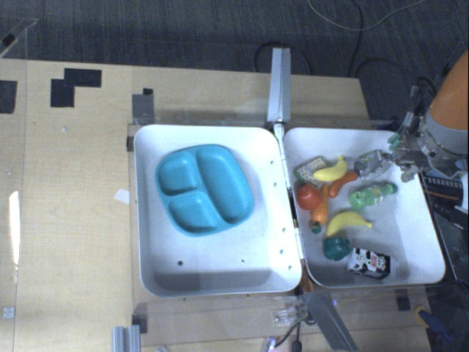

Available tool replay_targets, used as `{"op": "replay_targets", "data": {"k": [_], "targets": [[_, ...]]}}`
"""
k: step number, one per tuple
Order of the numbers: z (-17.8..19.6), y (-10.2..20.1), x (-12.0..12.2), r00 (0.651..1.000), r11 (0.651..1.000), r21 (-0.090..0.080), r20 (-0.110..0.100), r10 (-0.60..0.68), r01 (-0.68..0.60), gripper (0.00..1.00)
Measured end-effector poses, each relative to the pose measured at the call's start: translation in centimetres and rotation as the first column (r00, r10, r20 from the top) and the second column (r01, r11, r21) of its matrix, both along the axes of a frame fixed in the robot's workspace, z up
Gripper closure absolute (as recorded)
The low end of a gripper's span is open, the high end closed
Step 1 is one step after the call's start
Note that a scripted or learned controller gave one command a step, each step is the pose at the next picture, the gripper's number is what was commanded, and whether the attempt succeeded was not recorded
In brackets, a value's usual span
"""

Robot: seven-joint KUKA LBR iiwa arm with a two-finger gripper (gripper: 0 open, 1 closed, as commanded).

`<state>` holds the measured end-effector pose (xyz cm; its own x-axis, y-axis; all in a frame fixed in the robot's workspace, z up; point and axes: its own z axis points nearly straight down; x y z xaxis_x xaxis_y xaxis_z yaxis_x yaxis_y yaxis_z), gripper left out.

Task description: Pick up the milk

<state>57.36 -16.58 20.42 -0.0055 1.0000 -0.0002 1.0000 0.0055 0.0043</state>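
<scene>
So from where I'm sitting: the left bin (146,218) has just a blue divided plate (205,189) sitting in it, three compartments, nothing for me there. All the action is in the right bin (432,270). Going across it I see a small grey-and-white packet (311,168) near the back left, a yellow banana (331,171) just beside it, a red tomato-ish thing (308,195), an orange carrot-looking piece (320,213), a second banana (346,221), a green bottle-like item (372,194) and a dark teal lump (336,248).

The milk (368,262), as far as I can tell, is the little black-and-white cow-patterned carton lying flat near the front wall of the right bin, just right of the teal lump and apart from the rest of the pile. My guess is it's a light toy carton, stiff enough to take a squeeze but with smooth sides that could slip. I'd pinch it across the narrow width, coming straight down, since it has clear space around it.

The gripper (405,163) is up at the back right of the same bin, over by a silvery crinkly thing (370,161). I honestly can't make out its state from this angle, and I can't see anything held. The milk sits well apart from it, toward the front and a bit left.
</scene>
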Motion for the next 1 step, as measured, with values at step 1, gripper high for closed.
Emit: {"op": "replay_targets", "data": {"k": [1], "targets": [[4.03, 0.46, -0.61, 0.993, 0.993, -0.002, 0.002, 0.114, -0.114, 0.0]]}}
